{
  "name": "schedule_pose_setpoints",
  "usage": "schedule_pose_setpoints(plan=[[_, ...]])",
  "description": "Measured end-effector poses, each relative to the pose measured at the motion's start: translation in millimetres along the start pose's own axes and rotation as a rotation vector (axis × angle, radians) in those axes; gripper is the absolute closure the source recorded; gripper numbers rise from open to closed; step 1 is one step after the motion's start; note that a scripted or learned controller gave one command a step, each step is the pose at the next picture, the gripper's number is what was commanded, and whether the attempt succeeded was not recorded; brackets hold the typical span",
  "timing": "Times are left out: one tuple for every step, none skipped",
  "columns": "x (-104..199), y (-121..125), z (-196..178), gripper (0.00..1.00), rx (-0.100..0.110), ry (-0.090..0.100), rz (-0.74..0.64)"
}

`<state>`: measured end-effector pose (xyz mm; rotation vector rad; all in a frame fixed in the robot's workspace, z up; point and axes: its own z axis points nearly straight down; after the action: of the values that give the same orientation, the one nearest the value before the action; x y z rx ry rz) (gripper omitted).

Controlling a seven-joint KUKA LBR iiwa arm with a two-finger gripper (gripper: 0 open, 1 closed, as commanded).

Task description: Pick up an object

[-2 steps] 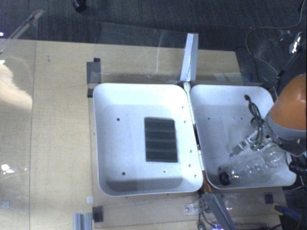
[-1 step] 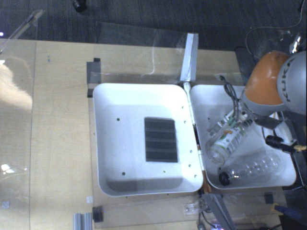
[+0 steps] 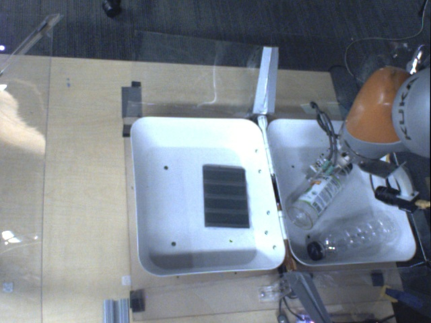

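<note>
Camera view: gripper (image 3: 335, 159) low in right bin (image 3: 289, 136) at clear bottle (image 3: 316, 194); jaws' opening unclear.

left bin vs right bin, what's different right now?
The left bin bears a dark ribbed rectangular pad near its middle; the right bin holds two clear plastic bottles, one labelled and tilted, one with a dark cap lying along the near wall. The arm hangs over the right bin, not the left bin. Both are shallow, white, round-cornered.
</note>
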<state>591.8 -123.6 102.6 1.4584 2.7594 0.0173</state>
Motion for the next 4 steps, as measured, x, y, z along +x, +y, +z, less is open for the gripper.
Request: schedule_pose_setpoints(plan=[[0,0,0,0.00,0.000,0.000,0.000],[-35,11,-69,0.00,0.014,0.006,0.201],[22,-33,12,0.00,0.009,0.004,0.183],[26,-1,13,0.00,0.009,0.003,0.326]])
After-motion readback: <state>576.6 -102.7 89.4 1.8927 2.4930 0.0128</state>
